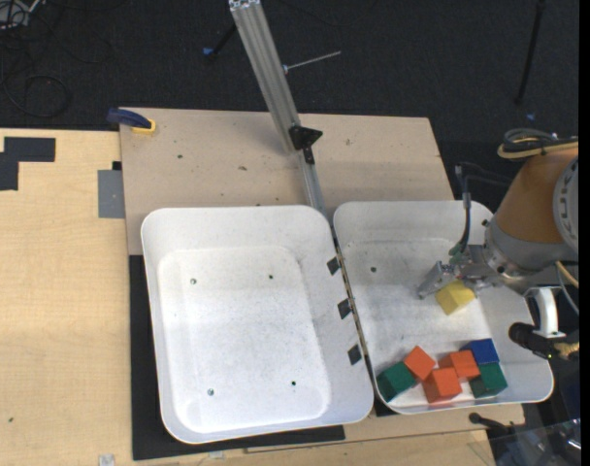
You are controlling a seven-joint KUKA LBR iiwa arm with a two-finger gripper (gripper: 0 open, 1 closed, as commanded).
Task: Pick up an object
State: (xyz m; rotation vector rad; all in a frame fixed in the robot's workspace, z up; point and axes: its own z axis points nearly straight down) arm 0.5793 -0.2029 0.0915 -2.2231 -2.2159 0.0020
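Two white bins sit side by side. In the right bin (392,241), the arm's gripper (448,278) appears clamped on a yellow block (456,298), though the fingers are small. Orange, green and blue blocks (448,370) cluster near the front edge.

the claw (441,282) is dull grey metal, on an arm (538,216) with an orange band above grey. just beside the claw, toward the arm, lies a yellow block (456,298). below the claw, near the bin's front edge, sit an orange block (419,363), two more orange blocks (452,375), a blue block (483,350), and two dark green blocks (397,380). the bin under the claw (392,236) is white with grey speckling; the bin to the claw's left (237,328) is white too, faintly speckled. the bench (208,158) behind is pale brown board, with a silver rail (266,61) rising across it.
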